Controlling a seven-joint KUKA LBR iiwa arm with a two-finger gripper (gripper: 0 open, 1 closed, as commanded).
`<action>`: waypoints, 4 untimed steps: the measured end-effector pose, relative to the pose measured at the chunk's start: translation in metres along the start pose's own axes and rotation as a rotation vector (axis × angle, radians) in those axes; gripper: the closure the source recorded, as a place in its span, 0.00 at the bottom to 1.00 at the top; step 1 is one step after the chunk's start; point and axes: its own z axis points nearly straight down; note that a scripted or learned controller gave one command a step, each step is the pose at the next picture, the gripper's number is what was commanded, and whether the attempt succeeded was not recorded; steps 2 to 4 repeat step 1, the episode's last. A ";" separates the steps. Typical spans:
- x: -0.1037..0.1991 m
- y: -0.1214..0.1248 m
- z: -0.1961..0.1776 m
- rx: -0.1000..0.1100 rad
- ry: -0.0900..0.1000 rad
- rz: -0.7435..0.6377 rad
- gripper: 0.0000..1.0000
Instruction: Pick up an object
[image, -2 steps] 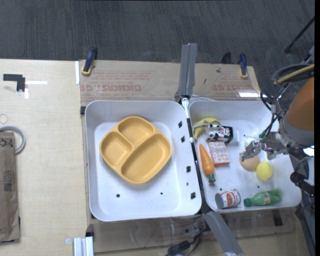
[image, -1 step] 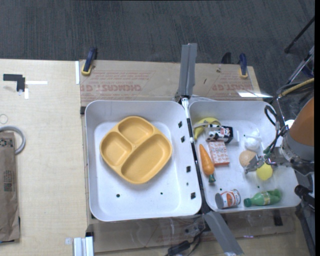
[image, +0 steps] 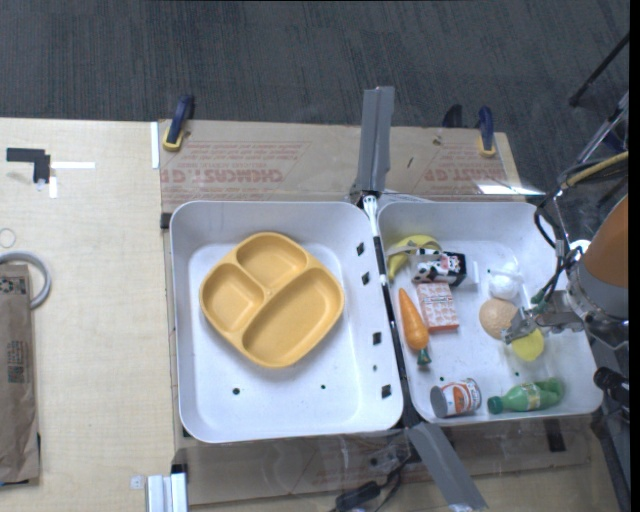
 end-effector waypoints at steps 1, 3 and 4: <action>0.120 -0.024 -0.092 0.001 -0.002 -0.041 1.00; 0.120 -0.024 -0.092 0.001 -0.002 -0.041 1.00; 0.120 -0.024 -0.092 0.001 -0.002 -0.041 1.00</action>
